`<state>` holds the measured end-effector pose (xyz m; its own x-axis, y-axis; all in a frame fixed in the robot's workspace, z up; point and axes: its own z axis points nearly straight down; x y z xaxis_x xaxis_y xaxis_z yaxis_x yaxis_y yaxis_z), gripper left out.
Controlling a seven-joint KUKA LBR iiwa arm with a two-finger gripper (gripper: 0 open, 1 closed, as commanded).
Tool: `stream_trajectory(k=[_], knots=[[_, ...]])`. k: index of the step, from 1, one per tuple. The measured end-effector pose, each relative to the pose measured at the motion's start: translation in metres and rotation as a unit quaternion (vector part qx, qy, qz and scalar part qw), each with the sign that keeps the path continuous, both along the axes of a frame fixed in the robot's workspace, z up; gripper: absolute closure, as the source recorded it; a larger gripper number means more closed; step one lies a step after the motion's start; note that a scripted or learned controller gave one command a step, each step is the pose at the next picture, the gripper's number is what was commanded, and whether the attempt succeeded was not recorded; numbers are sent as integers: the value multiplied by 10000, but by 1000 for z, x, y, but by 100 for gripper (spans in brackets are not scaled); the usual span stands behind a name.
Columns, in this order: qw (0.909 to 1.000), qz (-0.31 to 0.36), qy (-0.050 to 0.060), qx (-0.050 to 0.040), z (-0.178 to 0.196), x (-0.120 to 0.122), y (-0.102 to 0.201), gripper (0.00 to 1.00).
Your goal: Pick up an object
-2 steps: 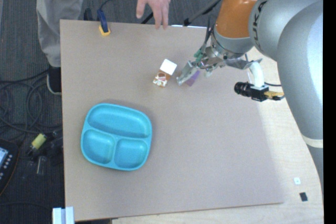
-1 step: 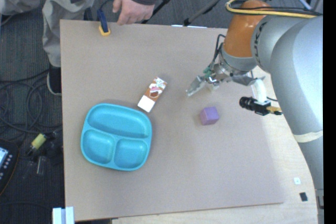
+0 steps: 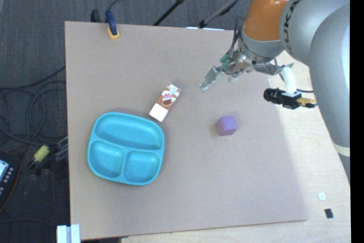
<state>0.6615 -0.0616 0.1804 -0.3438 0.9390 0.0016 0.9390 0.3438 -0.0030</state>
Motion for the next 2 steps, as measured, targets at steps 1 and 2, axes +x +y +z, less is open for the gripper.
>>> stream_trajectory(k=[1,2], knots=[[9996,-278,14,-3,-1,-84,8,0],[10000,-41,17,0,-1,-122,7,0]])
